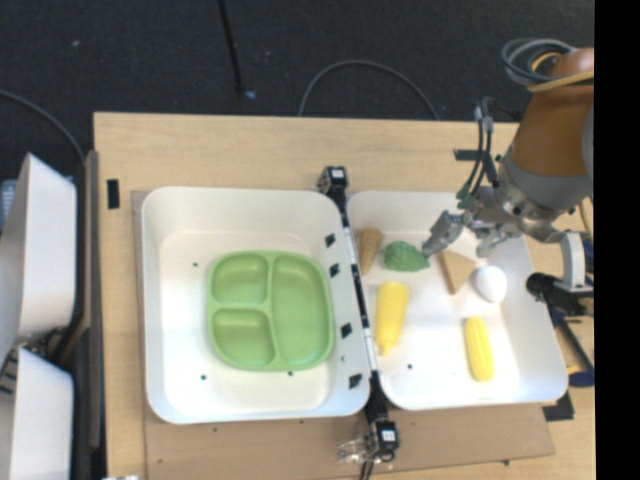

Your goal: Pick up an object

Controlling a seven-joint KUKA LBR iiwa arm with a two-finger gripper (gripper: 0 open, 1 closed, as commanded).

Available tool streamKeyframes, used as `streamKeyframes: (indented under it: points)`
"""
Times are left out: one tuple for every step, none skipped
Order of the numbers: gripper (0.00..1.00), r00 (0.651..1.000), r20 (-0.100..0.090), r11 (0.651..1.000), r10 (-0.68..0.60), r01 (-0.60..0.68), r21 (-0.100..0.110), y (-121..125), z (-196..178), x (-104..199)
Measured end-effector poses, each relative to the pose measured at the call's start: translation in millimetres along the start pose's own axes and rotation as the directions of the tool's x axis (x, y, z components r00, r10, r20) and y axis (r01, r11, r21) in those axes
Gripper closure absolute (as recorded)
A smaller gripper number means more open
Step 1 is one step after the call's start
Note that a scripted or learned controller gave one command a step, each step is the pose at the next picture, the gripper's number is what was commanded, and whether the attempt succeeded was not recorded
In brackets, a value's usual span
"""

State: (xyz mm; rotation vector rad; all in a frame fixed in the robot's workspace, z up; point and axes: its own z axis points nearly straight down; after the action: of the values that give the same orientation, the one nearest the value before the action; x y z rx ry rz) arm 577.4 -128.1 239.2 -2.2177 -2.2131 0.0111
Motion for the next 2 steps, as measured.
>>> streamKeyframes:
  points:
    - [0.00,1.000,0.002,1.000,-0.003,0.003,-0.012,2,-7,0]
    - [0.00,1.000,0.003,1.000,0.000,0.000,-0.008,12,46,-6]
